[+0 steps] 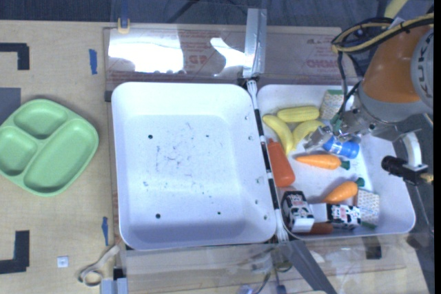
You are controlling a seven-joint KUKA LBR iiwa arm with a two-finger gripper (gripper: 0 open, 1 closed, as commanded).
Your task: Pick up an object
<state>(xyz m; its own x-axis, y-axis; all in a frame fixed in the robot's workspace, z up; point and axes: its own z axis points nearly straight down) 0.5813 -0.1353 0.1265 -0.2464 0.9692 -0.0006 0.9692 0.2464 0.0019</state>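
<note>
The blue can [342,147] lies on its side in the right bin [403,213], just under the hand [329,135], and looks like the likeliest pick. I judge it light, stiff and smooth — liable to roll or slip, so a grip across its round body near the middle seems best. Whether the hand is released or clenched I cannot tell; nothing is seen held in it.

A carrot [318,161] touches the can from below-left, and two bananas [288,122] crowd its left side, so little room is left there. A second carrot [342,191] lies nearer the front, an orange stick [279,163] runs along the bin's left wall, and cow-print boxes [298,211] sit at the front edge. The left bin [124,162] sits alongside, and a green tray [47,146] rests on the desk [48,244] well apart
</note>
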